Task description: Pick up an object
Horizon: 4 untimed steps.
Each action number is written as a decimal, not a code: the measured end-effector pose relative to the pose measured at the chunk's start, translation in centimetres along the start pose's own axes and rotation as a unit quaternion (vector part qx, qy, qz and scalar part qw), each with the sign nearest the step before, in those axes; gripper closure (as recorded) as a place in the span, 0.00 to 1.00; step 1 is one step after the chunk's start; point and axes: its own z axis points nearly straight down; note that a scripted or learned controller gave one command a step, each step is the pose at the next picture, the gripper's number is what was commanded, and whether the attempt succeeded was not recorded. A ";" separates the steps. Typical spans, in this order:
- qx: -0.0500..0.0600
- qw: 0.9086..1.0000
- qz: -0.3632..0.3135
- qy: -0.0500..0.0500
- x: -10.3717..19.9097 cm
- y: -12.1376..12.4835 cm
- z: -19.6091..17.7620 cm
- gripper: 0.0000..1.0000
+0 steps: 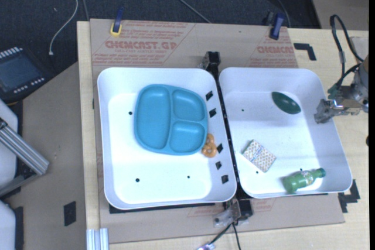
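While your gripper (326, 109) sits at the right bin's (328, 143) right rim, the dark green oval object (286, 102) lies just left of it, apart. Finger state: cannot tell (too small, blurred). Patterned packet (259, 156) and green bottle (303, 179) lie nearer the front. Arm is cut off at the frame edge.

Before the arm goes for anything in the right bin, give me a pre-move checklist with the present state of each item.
1. Gripper over right bin's edge, nothing seen between its fingers: ok.
2. Finger opening: cannot tell.
3. Dark green object nearest the gripper, lying apart from other items: ok.
4. Patterned packet lying free: ok.
5. Green bottle close to the bin's near wall, tight for fingers: not ok.
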 end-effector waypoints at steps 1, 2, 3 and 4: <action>-0.001 1.000 -0.001 0.000 -0.1 1.2 -5.3 1.00; 0.004 1.000 -0.003 0.003 6.1 1.1 -4.4 1.00; 0.004 1.000 -0.003 0.003 11.9 1.1 -3.3 1.00; 0.004 1.000 -0.002 0.003 16.4 0.8 -2.7 1.00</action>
